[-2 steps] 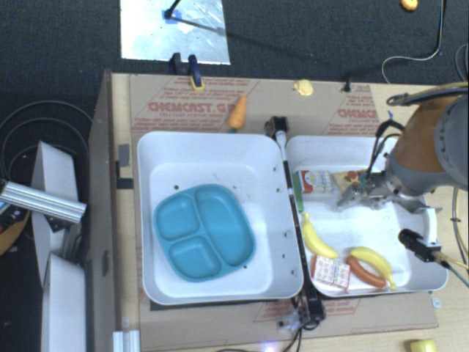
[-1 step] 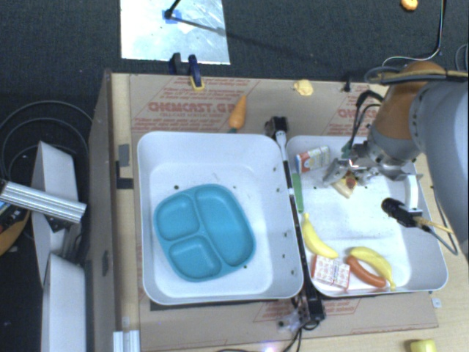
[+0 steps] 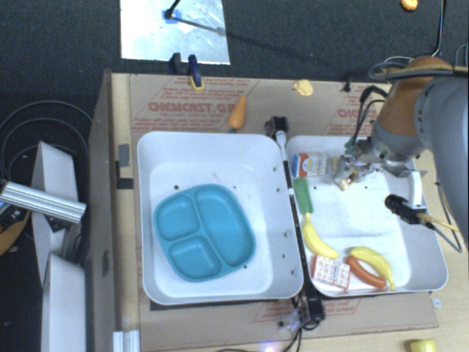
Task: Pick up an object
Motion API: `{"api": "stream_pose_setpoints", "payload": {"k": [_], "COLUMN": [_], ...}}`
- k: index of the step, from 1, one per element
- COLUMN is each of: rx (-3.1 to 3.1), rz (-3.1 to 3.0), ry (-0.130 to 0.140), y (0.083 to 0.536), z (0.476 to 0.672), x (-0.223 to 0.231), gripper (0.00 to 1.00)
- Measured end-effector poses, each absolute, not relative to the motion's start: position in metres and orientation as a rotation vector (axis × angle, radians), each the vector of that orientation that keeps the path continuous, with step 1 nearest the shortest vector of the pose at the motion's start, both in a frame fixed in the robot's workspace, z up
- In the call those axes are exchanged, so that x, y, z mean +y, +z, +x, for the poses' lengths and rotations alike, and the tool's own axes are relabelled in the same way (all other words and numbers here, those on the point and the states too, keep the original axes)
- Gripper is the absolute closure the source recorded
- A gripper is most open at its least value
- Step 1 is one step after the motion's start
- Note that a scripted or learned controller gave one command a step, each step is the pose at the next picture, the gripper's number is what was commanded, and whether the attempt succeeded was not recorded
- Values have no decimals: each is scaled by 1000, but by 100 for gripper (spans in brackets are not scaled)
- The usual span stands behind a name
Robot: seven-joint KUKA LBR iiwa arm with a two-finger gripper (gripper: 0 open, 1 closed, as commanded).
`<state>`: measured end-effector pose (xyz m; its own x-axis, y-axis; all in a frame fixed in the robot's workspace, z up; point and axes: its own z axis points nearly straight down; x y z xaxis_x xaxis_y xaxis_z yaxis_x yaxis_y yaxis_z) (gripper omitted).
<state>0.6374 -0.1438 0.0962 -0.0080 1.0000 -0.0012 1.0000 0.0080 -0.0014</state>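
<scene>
We look down on a bench covered with brown cardboard [image 3: 198,101], on a dark floor. Two white bins stand side by side. The left bin [image 3: 157,156] holds a blue divided tray [image 3: 204,231]. The right bin [image 3: 432,266] holds the small things: a small carton [image 3: 314,165] at the far side, a green piece [image 3: 302,195] along the wall, two bananas [image 3: 319,242] [image 3: 375,260], a sausage [image 3: 364,271] and a red-white packet [image 3: 331,272] at the near side.

The gripper [image 3: 350,173] hangs low over the far part of the right bin, just beside the carton. We cannot tell if it is open or closed, and we see nothing held.

The risks, as we judge: it may close on bare floor between the things, or push the carton against the wall so it slips away.
</scene>
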Motion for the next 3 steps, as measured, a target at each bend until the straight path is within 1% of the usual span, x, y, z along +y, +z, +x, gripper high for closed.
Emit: {"api": "stream_pose_setpoints", "payload": {"k": [1,2,3], "rx": [-2237,-2237,-2216], "rz": [-2209,-2211,-2222], "ry": [2,-9,5], "y": [107,190,158], "z": [638,618,562], "x": [-144,-55,-85], "gripper": [100,100,100]}}
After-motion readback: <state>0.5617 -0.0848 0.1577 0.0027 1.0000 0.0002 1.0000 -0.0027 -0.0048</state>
